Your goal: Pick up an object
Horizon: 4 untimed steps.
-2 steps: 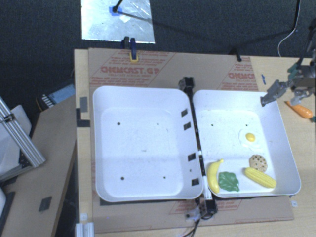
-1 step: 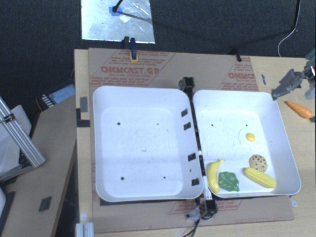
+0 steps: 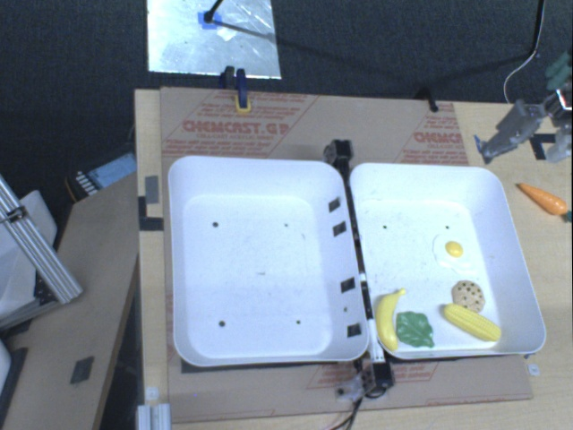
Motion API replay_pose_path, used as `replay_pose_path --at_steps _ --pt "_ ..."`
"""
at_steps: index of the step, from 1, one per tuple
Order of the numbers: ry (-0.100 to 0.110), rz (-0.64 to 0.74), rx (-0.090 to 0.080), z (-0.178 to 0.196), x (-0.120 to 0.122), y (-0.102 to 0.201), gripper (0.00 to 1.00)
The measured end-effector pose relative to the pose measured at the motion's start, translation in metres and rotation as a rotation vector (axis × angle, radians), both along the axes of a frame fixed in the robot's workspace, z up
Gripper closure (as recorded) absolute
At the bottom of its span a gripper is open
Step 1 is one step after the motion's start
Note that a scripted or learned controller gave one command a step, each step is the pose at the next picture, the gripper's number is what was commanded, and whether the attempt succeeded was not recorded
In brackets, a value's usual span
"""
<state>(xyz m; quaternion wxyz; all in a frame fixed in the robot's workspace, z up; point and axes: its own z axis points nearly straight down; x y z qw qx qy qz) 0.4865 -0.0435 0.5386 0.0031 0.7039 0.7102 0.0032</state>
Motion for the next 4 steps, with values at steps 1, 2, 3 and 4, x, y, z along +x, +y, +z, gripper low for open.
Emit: replay_pose_path --at_steps 1,2,3,4 --pt "0.001 -0.001 -0.001 0.008 0.001 -0.003 1.0" --pt "0.007 0.005 0.002 -0.004 0.0 0.086 1.0" --pt "0.009 0.004 0.002 -0.026 -0.001 0.171 1.0" --pt "0.01 0.004 0.002 -0.059 -0.001 0.265 1.0"
